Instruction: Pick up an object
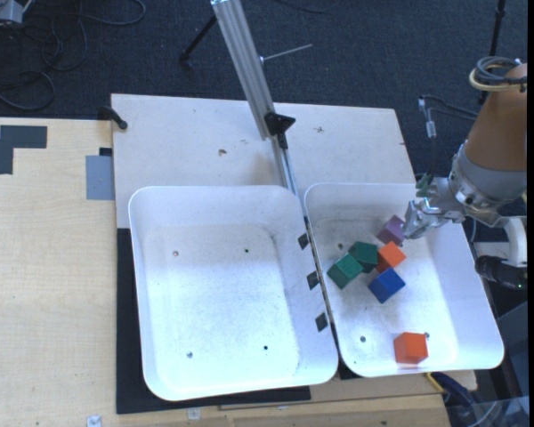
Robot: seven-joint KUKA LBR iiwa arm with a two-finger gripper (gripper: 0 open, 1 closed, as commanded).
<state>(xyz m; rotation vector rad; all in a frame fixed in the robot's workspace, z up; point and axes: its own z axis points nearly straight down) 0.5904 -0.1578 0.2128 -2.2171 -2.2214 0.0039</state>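
Reaching in from the right, the grey arm with its orange band brings the gripper down over the upper part of the right bin, its tip just beside a small purple block. Whether the fingers are released or clenched cannot be told at this slant, and no block can be seen between them. The purple block sits at the top of a loose cluster near the middle of the bin: an orange block just below it, two green blocks to the left, close together, and a blue block at the bottom of the group. A second orange block lies well apart, near the bin's front edge. The left bin stands alongside, with a slanted metal rail rising behind the two.
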